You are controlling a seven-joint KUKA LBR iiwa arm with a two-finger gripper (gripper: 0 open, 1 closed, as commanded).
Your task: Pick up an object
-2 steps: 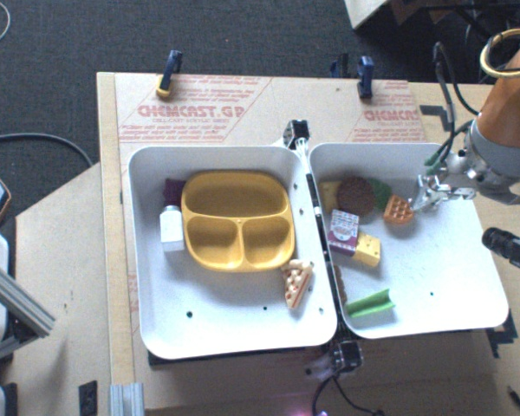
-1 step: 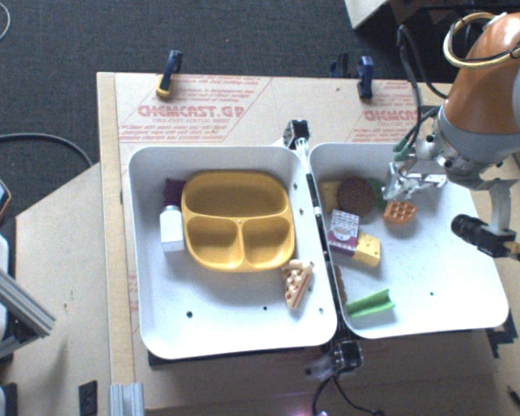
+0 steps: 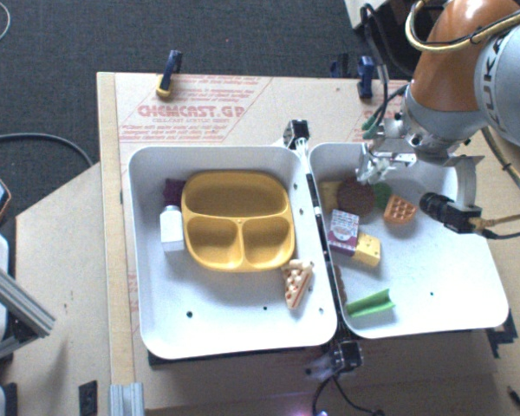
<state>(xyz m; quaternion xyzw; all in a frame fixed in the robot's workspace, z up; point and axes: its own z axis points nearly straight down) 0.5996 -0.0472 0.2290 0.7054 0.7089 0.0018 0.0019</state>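
My gripper [image 3: 373, 170] hangs over the back left part of the right bin [image 3: 451, 284], just above a dark brown round disc [image 3: 355, 199]. I see nothing held in it. Close by lie an orange waffle piece [image 3: 399, 210], a purple and white box [image 3: 343, 230], a yellow cheese block [image 3: 368, 250] and a green stick [image 3: 369, 303]. A small green thing [image 3: 381, 196] peeks out between the disc and the waffle.
The left bin [image 3: 147, 319] holds a yellow divided plate [image 3: 238, 219], a white bottle [image 3: 172, 229], a dark purple thing [image 3: 174, 189] and a pizza slice [image 3: 298, 282] by the dividing wall. Bare floor shows at the right bin's front right.
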